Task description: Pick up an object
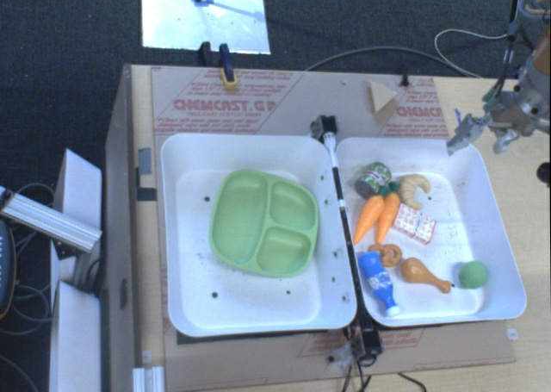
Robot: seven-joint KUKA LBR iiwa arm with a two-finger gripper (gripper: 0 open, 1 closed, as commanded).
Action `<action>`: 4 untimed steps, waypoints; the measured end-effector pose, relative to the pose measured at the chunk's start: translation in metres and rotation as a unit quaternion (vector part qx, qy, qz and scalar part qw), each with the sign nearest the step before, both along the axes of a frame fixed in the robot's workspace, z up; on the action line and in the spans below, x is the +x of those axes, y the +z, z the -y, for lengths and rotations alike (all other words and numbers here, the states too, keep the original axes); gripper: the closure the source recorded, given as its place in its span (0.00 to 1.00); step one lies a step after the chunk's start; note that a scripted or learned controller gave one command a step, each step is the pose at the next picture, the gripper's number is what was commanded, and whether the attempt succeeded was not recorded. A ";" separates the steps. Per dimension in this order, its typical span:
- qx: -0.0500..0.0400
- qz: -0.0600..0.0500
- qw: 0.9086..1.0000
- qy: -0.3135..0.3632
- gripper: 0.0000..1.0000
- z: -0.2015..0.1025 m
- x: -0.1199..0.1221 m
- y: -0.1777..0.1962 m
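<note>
- Pincer (480, 133) sits at the upper right, over the far right corner of the right bin (499, 209) — two fingers spread apart, nothing between them.
- Right bin holds all the small toy food, clustered toward its left and near side.
- Two orange carrots (377, 216) lie side by side, tips pointing toward the near left, green tops at the far end.
- Dark round speckled item (374, 178) just beyond the carrots; can't tell what it is.
- Tan croissant (415, 184) right beside it, curved.
- Small white box with red print (415, 225) touches the carrots' right side.
- Brown pretzel (386, 253) just below the carrots.
- Blue bottle with white cap (378, 282) lies on its side at the near left, cap toward the near edge.
- Brown drumstick (422, 274) lies near the bottle, bone end pointing right.
- Green ball (472, 275) sits apart at the near right.
- Left bin (185, 209) holds a light green divided plate (263, 222) — three compartments, lying flat, roughly centred.
- Both bins rest on the counter (258, 102), on a brown printed sheet.
</note>
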State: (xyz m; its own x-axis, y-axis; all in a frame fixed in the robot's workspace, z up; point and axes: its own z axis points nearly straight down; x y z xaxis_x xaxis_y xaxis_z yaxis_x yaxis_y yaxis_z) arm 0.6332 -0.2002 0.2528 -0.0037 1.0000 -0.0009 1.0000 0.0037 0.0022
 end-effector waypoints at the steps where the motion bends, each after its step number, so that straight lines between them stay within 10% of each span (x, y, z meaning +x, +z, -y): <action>1: 0.001 0.000 1.000 0.000 0.00 -0.106 -0.035 -0.153; 2: 0.000 0.005 1.000 0.000 1.00 -0.105 -0.032 -0.139; 3: 0.001 0.001 1.000 0.000 1.00 -0.158 -0.032 -0.068; 4: 0.001 0.000 1.000 0.000 0.00 -0.158 -0.033 -0.068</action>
